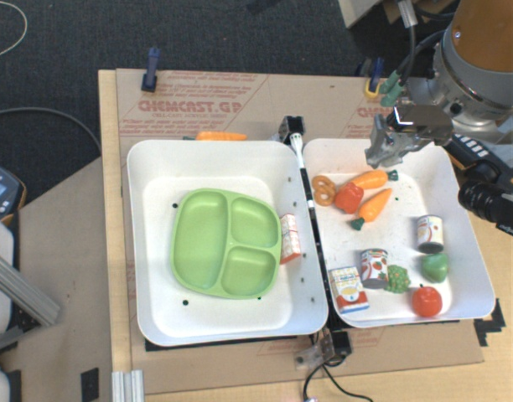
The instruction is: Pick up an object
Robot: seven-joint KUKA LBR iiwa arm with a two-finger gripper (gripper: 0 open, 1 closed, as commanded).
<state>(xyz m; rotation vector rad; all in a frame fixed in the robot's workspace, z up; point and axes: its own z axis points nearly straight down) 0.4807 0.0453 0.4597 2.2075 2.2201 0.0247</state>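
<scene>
Landmark: the green divided plate (225, 243), lying in the left bin (147, 224).

Step in hand, as I judge it: the approach before a grasp. Nothing is picked yet.

Touching the plate's right rim, a small carton (290, 239) leans on the bin wall. It is tilted and crowded by plate and wall, so a poor first choice.

Right of the plate, across the divider, the right bin (466, 249) holds the likelier targets. A pretzel (323, 190), a red pepper (349, 198) and two carrots (370, 193) cluster up and right of the plate, touching one another. Lower right of the plate: a juice box (345, 289), a red-labelled can (374, 268), broccoli (396, 279). Further right still: a silver can (428, 232), a green pepper (435, 266), a tomato (426, 301).

The gripper (389, 151) hangs over the right bin's far edge, just above the upper carrot. Claw state: cannot tell, the fingertips merge into one dark shape. Nothing visible between them.

To do it well: choose a piece standing apart, such as the silver can or tomato. The carrot cluster risks a pinch on two things at once. Descend straight, centre on the object, and stay off the bin wall.

Surface: brown printed cardboard (198, 99) under both bins, an orange piece (220, 136) on it beyond the plate. Room: dark carpet (89, 23), cables.
</scene>
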